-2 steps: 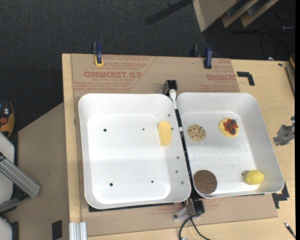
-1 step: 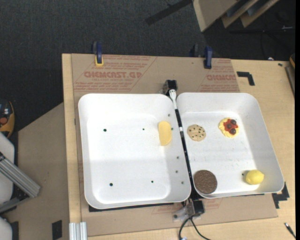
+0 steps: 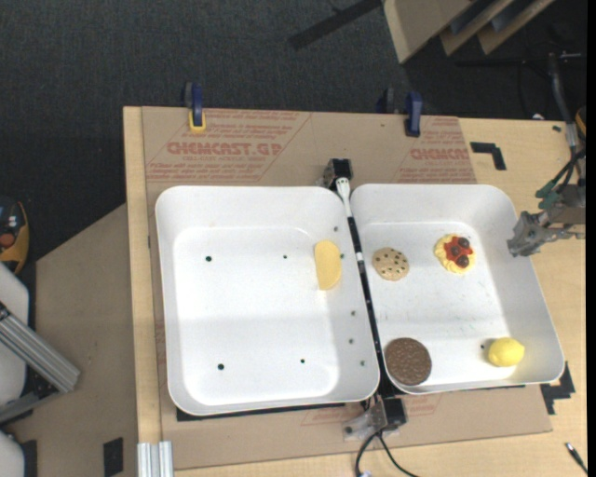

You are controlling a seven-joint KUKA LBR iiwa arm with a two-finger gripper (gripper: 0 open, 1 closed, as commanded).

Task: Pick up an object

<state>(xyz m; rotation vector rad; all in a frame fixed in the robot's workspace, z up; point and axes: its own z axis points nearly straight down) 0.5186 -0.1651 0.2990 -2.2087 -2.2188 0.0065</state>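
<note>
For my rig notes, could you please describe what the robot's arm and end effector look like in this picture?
At the right edge, the end effector is a small grey metal piece over the right bin's rim. Behind it sit a teal fitting and thin dark cables running upward. It is too small and blurred for finer detail.

1. Dark grey carpet-like floor [image 3: 84, 65] spreads across the top and down the left side.
2. A brown board [image 3: 279, 140] with red printed lettering covers the bench top.
3. Two clamps, one blue and yellow [image 3: 195, 105] and one blue [image 3: 413, 113], grip the board's far edge.
4. Pale wood bench surface [image 3: 65, 307] shows at lower left.
5. An aluminium rail [image 3: 37, 354] slants across the left edge.
6. Cardboard-coloured pieces [image 3: 466, 23] sit at top right.
7. A black cable [image 3: 396, 461] trails off the bottom.
</note>
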